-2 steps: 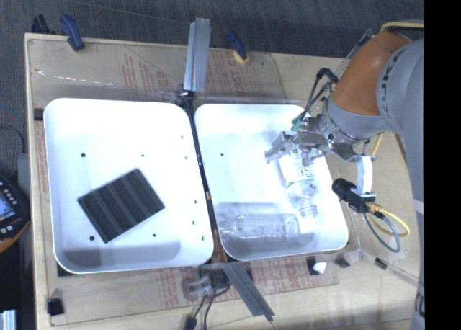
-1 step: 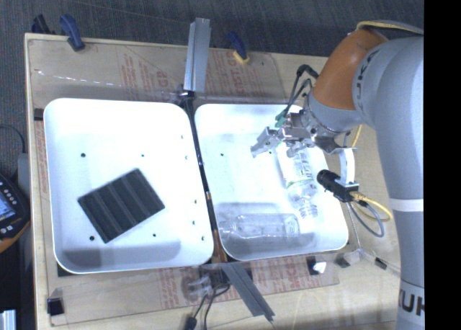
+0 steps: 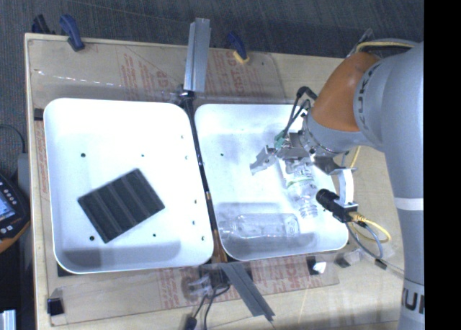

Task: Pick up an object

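**Gripper low over the right bin, clear bottles close below**

At the far left, a dark handheld device (image 3: 9, 210) sits off the bench edge. The left bin (image 3: 65, 119) holds one thing: a flat black ribbed panel (image 3: 121, 204), lying at a slant in the lower half, well apart from the walls. Two blue clamps (image 3: 72, 33) grip the bench's back edge, and a grey metal bar (image 3: 196, 55) runs down to the seam between the bins.

In the right bin (image 3: 223, 127), a clear plastic bottle (image 3: 261, 225) lies on its side along the near wall, its outline faint against the white. Just right of it and a little farther back, a second clear bottle (image 3: 302, 190) lies roughly end-on toward the wrist; the glare makes its edges hard to trace.

The gripper (image 3: 268, 157) hangs over the middle right of this bin, pointing left from the orange-banded arm (image 3: 374, 98). Its metal fingers (image 3: 258, 164) are hard to make out, and whether they are spread or pressed together cannot be told. The second bottle seems to lie just beside and below the wrist, right of the fingertips rather than between them. The first bottle lies nearer the viewer, apart from the jaws.
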Robot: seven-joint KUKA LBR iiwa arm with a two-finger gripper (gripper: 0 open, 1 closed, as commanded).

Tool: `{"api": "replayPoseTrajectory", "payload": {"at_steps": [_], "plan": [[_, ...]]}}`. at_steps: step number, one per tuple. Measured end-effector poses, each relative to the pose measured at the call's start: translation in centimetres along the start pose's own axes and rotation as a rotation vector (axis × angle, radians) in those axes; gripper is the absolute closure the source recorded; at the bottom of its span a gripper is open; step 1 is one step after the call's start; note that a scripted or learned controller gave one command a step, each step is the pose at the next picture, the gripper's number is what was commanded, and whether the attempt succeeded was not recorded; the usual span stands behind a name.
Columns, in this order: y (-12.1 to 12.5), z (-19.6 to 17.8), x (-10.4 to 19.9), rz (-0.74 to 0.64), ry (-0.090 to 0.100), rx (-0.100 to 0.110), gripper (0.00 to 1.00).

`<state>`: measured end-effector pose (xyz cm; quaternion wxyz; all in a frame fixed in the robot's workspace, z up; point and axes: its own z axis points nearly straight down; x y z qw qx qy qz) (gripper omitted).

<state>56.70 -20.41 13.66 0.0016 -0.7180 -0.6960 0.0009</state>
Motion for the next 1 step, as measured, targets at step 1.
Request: {"api": "replayPoseTrajectory", "payload": {"at_steps": [1], "plan": [[-1.72,-5.84,-0.25,-0.034,-0.001,-0.003,0.00]]}}
